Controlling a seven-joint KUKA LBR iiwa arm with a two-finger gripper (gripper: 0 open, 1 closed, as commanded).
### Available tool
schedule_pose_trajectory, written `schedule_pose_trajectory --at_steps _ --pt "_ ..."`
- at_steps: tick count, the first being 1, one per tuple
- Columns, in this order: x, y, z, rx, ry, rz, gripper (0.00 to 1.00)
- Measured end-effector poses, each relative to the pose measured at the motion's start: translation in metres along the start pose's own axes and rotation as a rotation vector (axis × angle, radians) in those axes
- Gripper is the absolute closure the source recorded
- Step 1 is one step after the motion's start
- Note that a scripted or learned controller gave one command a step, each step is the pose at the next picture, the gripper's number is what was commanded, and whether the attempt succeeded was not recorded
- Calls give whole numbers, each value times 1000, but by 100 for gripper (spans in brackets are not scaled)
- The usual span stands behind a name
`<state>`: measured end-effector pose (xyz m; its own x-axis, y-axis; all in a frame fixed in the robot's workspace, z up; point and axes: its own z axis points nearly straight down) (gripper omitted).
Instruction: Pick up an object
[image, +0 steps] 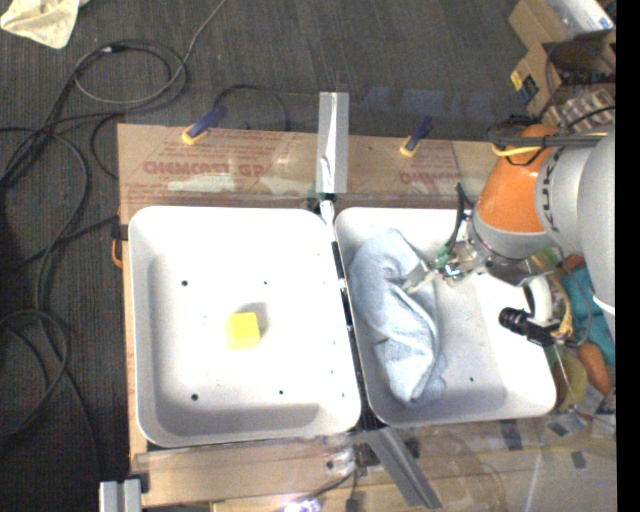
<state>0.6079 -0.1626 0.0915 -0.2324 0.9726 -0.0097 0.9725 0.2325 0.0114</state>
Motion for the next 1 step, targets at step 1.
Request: schedule_pose_trajectory --at_steps 1 --pt "1 2 -11 -5 2 0 100"
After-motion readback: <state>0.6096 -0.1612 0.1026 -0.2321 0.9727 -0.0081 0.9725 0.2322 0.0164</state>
